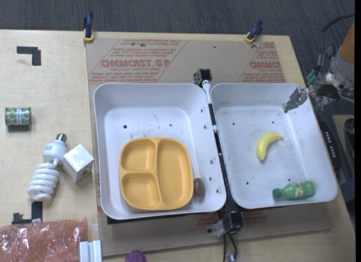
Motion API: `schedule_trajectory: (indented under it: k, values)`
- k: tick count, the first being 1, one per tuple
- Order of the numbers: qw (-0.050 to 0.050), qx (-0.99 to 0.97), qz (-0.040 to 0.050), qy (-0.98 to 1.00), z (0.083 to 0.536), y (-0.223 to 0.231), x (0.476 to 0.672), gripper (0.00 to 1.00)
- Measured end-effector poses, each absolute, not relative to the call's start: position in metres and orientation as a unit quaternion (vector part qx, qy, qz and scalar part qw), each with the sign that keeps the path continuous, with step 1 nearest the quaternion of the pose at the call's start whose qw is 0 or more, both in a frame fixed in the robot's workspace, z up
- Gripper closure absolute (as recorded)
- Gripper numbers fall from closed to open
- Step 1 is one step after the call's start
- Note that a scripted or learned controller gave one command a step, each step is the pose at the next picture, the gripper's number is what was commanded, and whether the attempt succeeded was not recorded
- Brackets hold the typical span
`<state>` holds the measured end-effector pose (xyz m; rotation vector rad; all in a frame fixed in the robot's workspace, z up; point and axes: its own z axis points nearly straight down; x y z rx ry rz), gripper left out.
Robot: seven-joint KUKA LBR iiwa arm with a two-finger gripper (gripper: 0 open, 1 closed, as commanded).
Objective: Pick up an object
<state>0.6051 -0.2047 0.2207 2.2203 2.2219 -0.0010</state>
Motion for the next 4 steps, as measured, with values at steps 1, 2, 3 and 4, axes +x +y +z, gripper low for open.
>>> schedule_trajectory:
  k: [1,2,3,4]
  values:
    - [0.0,0.706,-0.0002,0.708,0.093,-0.194,0.631,0.0]
    - [0.0,0.707,-0.0001,0.707,0.093,-0.145,0.585,0.0]
    - [0.002,0.708,0.0004,0.706,0.103,-0.146,0.586,1.0]
    - [0.001,0.707,0.0001,0.707,0.11,-0.223,0.57,1.0]
